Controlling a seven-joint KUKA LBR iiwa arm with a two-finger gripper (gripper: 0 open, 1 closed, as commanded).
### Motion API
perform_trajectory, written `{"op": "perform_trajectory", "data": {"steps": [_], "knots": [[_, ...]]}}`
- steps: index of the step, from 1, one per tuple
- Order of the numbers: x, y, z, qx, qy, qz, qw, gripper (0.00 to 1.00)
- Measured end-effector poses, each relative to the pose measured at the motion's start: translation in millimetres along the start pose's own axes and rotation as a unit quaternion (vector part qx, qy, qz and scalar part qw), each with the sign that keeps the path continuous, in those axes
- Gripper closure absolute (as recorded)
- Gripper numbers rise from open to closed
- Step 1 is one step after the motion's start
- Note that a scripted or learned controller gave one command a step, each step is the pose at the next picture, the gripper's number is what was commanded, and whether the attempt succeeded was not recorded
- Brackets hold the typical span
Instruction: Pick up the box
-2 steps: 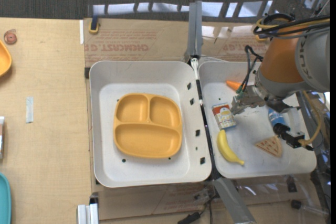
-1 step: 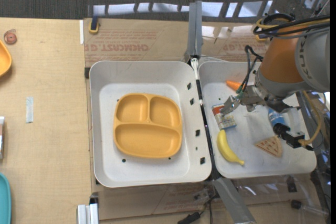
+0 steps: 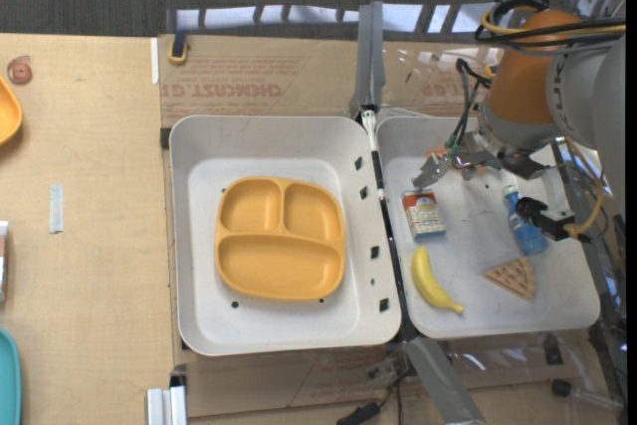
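The box (image 3: pixel 425 213) lies flat near the left wall of the right bin (image 3: pixel 567 318), clear of the banana (image 3: pixel 435 280), so it is open to a reach from above; the gripper (image 3: pixel 445 164) hovers just above it, empty, whether open or shut I cannot tell; the left bin (image 3: pixel 189 244) holds a yellow divided plate (image 3: pixel 282 239); both rest on cardboard over a wooden bench.

Mounted above the bench, looking down at a slant. Frames both white bins: left bin (image 3: pixel 189 244) holding yellow plate (image 3: pixel 282 239) near centre, right bin (image 3: pixel 567 304) toward the right edge. Arm (image 3: pixel 557 75) entering from right. Moderate distance; single view.
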State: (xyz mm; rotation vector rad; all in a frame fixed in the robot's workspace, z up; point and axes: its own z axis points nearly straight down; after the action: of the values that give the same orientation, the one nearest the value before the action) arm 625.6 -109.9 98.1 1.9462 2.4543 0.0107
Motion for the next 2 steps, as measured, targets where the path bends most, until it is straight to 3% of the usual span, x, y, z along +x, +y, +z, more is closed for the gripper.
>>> {"op": "perform_trajectory", "data": {"steps": [1,2], "knots": [[16.4,-31.0,-0.5,0.0,-0.001,0.007,1.0,0.0],[27.1,-73.7,-3.4,0.006,0.001,-0.032,0.9995,0.0]]}}
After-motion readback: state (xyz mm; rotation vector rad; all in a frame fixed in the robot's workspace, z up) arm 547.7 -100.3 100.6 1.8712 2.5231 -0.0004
